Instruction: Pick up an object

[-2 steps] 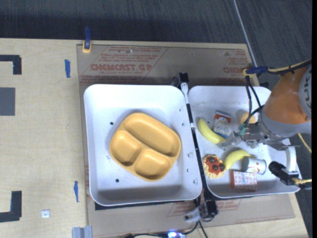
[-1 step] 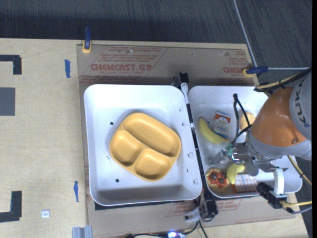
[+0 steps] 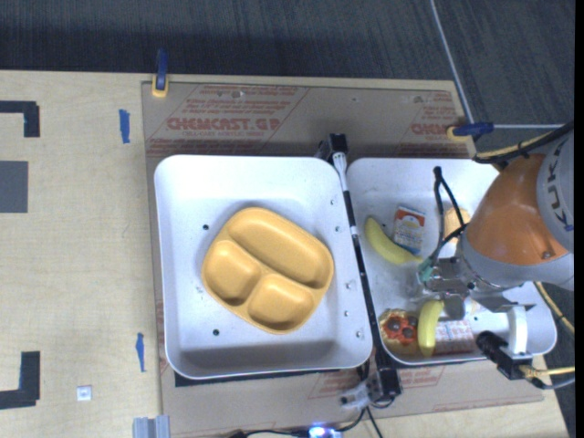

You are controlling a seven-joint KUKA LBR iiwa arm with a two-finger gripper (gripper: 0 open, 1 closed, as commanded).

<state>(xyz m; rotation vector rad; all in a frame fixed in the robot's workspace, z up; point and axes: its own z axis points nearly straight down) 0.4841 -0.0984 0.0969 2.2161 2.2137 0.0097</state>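
Note:
The right bin [image 3: 401, 176] holds a yellow banana [image 3: 388, 243] near its left wall and a small white and orange carton [image 3: 410, 227] beside it. At the front lie a red and orange packet [image 3: 398, 330], a short yellow object [image 3: 427, 325] and a white bottle with a label [image 3: 470, 329]. My gripper [image 3: 442, 288] hangs low in this bin, directly above the short yellow object and touching or nearly touching its top. The orange band of the arm [image 3: 511, 222] covers the bin's right part.
The left bin [image 3: 182, 190] carries a large yellow divided tray [image 3: 265, 267] in its middle. A black bar [image 3: 349, 226] runs between the two bins. Cardboard [image 3: 237, 117] lies under both bins, with blue clamps at its corners.

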